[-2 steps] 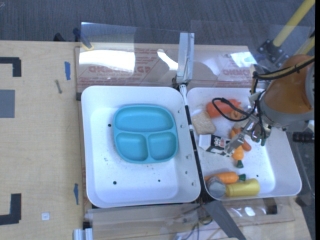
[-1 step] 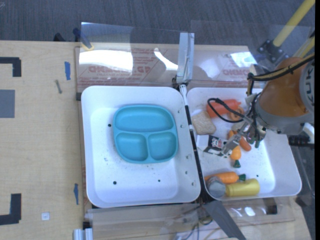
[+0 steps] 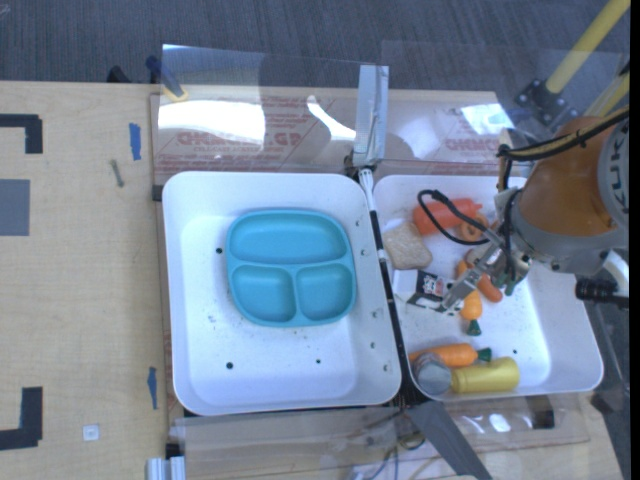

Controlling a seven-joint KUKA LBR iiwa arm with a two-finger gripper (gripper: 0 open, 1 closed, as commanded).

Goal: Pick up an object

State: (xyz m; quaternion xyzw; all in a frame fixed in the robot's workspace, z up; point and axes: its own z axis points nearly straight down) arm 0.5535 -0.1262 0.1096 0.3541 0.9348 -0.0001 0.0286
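Worktop [image 3: 80,268]: light wood surface, black corner marks at 9 and 7 o'clock, small blue tape strips at 10 and 7 o'clock. Two shallow white bins sit on it side by side, edges touching at centre. Left bin [image 3: 190,298] at centre, right bin [image 3: 560,353] at 3 to 4 o'clock. Clear plastic sheet [image 3: 260,118] behind bins at 12 o'clock.

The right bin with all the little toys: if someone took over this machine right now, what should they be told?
Gripper: low in the right bin, among the small orange pieces; its grasp is unclear.
Things: yellow bottle and toy carrot at the near edge, tan piece by the divider. Blue divided plate sits in the left bin.
Done: nothing visibly lifted.
Left: grasp and raise one object.
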